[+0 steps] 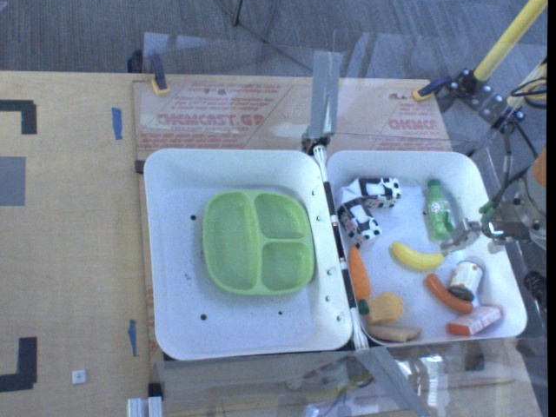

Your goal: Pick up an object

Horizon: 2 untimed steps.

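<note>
A divided plate lay in the left bin; a banana, bottle and carrot lay in the right bin.

My arm is cut off by the right edge, so only a grey stub and my gripper appear; whether my fingers are parted cannot be told at this size. The orange band above my wrist shows only as a sliver at the edge. Just beside my fingertips, the green bottle has a label too small to read. Nearer me than my gripper, the white cup and the red-and-white packet carry markings too blurred to make out. Beyond my gripper, the two black-and-white toys blur into each other. The yellow pole runs out of the top-right corner.
</note>
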Motion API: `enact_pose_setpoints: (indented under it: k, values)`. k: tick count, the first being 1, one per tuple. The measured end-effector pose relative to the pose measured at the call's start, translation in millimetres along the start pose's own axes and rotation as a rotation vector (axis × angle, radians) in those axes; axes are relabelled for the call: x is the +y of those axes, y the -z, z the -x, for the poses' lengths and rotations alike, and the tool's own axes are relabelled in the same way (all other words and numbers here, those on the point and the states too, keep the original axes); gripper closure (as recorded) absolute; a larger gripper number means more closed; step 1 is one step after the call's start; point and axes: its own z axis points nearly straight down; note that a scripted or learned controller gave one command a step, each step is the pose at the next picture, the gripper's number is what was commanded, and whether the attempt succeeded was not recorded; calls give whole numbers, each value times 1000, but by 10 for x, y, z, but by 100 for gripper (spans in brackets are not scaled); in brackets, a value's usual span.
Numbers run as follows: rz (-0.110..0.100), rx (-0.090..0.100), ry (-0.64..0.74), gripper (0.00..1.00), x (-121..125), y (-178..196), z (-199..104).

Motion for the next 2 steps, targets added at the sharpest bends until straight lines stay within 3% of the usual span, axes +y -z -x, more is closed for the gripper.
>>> enact_pose_setpoints:
  k: [1,2]
  values:
    - [1,0,148,0,-187,-468,383]
    - [-1,5,124,0,-233,-914,350]
